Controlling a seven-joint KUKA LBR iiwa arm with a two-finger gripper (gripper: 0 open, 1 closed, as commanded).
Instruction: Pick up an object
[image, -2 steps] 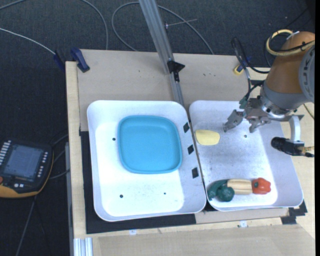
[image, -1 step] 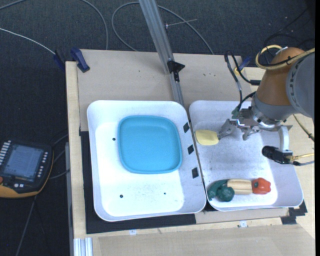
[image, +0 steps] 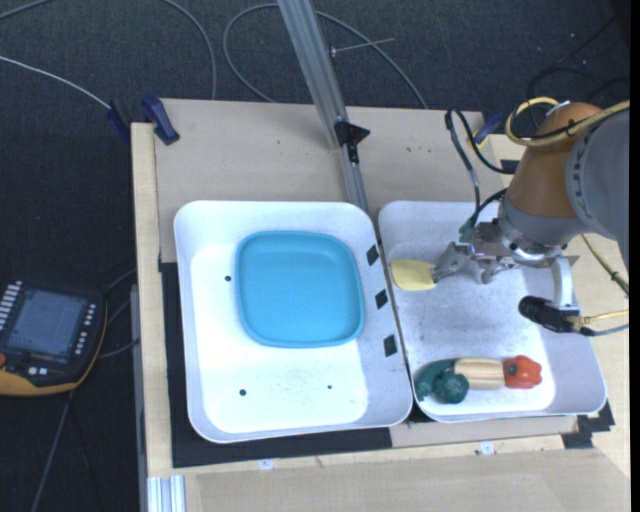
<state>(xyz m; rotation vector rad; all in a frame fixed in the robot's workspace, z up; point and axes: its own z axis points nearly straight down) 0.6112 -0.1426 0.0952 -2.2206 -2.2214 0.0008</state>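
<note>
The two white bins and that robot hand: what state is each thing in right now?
Blue plate: lying flat in the left bin.
Yellow piece: in the right bin, at the hand tip.
Green, tan and red toys: lying along the right bin's near edge.

Right bin (image: 560, 400), near its left wall, upper part: pale yellow obj (image: 411, 274), rounded, lying flat, w/ a gripper finger touching its right end; can't tell if gripped.

Front of same bin, three objs in a row, touching: dark green lump (image: 441, 384) at left, tan cylinder (image: 482, 373) on its side in middle, red piece (image: 522, 372) at right.
</note>
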